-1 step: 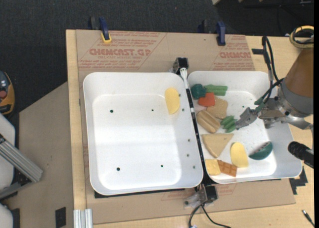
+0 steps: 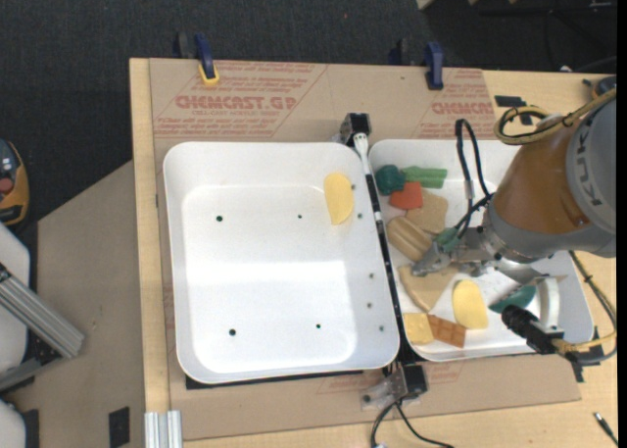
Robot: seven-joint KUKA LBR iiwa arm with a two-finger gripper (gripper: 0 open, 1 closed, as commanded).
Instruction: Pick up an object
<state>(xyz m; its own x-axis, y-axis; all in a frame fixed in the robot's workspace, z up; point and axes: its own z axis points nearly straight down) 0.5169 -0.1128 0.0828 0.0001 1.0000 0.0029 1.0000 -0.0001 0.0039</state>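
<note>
Low over the right bin (image 2: 578,323), the tool (image 2: 431,262) is seen at the end of the grey arm (image 2: 549,191), which reaches in from the right with its orange band above the wrist. The tool is pointed left, toward the wall shared by the two bins. Whether it is spread or pressed together cannot be told; the tip is dark and blurred against the clutter beneath, and nothing is seen pinched in it.

Directly under and beside the tool, tan wooden pieces (image 2: 413,236) are piled in the middle of the right bin. Just below the tool, a yellow piece (image 2: 469,305) is lying, with a small yellow block (image 2: 418,327) and an orange-brown block (image 2: 447,331) near the bin's front edge. Above the tool, an orange-red piece (image 2: 408,197), a teal object (image 2: 390,178) and a green bar (image 2: 423,175) are grouped at the far end of the right bin. A teal item (image 2: 519,296) is partly hidden by the wrist.

Across the wall, a second yellow object (image 2: 339,199) is resting alone in the left bin (image 2: 265,270), near its right wall, well apart from the tool. Both bins are set side by side on the brown tabletop (image 2: 255,93), where blue clamps (image 2: 205,59) are fixed along the far edge.
</note>
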